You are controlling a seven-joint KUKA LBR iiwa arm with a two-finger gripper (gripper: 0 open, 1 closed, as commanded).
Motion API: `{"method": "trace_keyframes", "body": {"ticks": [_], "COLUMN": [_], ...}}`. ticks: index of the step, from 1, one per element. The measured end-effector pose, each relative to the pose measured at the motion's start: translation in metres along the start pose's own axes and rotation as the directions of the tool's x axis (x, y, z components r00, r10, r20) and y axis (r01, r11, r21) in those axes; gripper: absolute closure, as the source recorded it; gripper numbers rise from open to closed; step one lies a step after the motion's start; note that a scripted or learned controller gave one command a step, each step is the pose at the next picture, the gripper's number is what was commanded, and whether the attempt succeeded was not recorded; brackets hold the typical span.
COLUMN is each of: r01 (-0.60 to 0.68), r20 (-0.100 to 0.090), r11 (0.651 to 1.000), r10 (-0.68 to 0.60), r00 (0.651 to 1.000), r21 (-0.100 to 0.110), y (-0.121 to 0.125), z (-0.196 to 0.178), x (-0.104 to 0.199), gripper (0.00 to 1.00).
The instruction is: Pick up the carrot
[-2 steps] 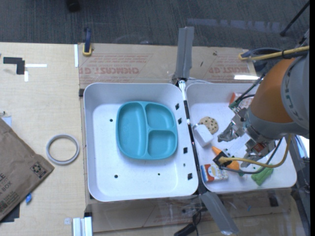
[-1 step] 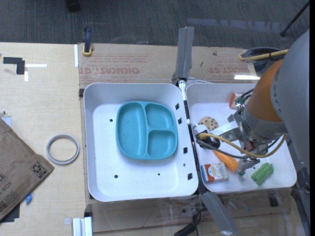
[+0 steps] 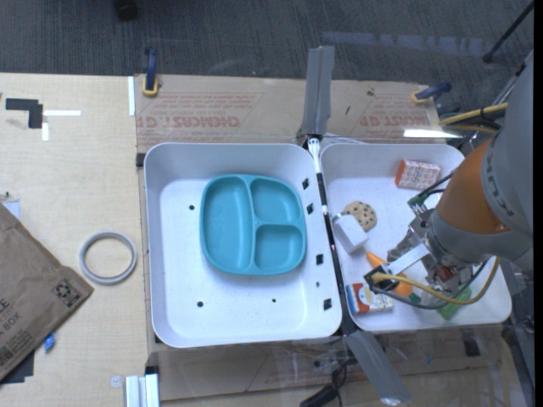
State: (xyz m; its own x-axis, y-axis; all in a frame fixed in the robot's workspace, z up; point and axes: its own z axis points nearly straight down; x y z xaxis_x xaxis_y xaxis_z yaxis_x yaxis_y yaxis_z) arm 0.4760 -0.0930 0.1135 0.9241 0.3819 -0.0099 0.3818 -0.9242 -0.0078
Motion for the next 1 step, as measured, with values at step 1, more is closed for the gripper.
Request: {"method": "trace_keyframes", "body": {"ticks": [1], "r01": [0.325], "r20": [-0.001], "r11": [0.946], "r10": [-0.325], "r00": [0.946], "r21": [-0.001], "y": [0.0072], "z": [0.0260], "x": [0.0087], "gripper": [0.00]}}
